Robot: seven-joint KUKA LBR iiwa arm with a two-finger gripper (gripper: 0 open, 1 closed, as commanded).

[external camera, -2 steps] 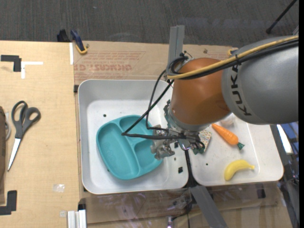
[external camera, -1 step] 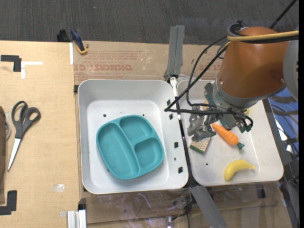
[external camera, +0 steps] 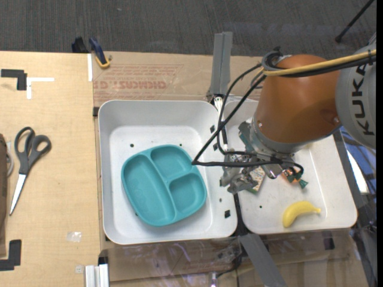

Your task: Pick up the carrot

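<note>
Claw (external camera: pixel 246 181) lowered over left edge of right bin (external camera: pixel 335 220), centre-right of frame; open or closed cannot be told. Carrot (external camera: pixel 294 177), small, orange with green tip, lying in right bin just right of claw. Banana (external camera: pixel 299 212) lower in same bin. Teal divided plate (external camera: pixel 163 184) in left bin (external camera: pixel 114 160). Scissors (external camera: pixel 25 160) on desk (external camera: pixel 54 220), far left.

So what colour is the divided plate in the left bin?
Teal, clearest in the camera view: the three-compartment plastic plate.
</note>
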